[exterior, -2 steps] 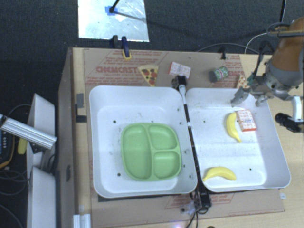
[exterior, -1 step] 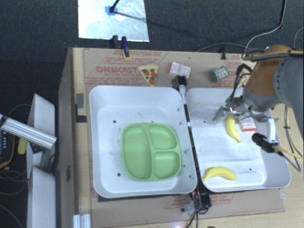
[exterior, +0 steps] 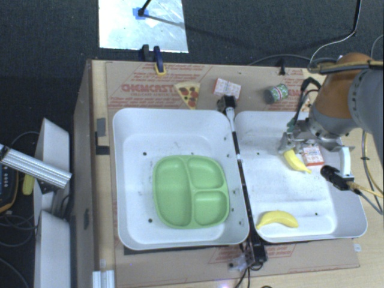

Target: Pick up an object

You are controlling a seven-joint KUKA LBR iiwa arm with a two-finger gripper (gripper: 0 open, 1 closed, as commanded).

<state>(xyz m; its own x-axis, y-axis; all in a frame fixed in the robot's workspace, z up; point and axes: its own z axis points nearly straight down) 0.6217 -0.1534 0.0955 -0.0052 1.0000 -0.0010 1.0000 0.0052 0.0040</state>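
Left white plastic bin [exterior: 129, 161] holds a green three-section plastic plate [exterior: 191, 191]. Right white plastic bin [exterior: 348, 221] has two yellow toy bananas. Front banana [exterior: 277, 219] lies flat nr the front wall, long axis approx left-right, ends curving down toward the front wall. Prob. light, stiff, smooth plastic; best pinched across the thick middle. Smaller back banana [exterior: 296, 161] runs diagonally, just below the gripper [exterior: 293, 141], beside a small red-white carton [exterior: 312, 155]. Jaws hidden under the wrist; can't tell spread or pressed.
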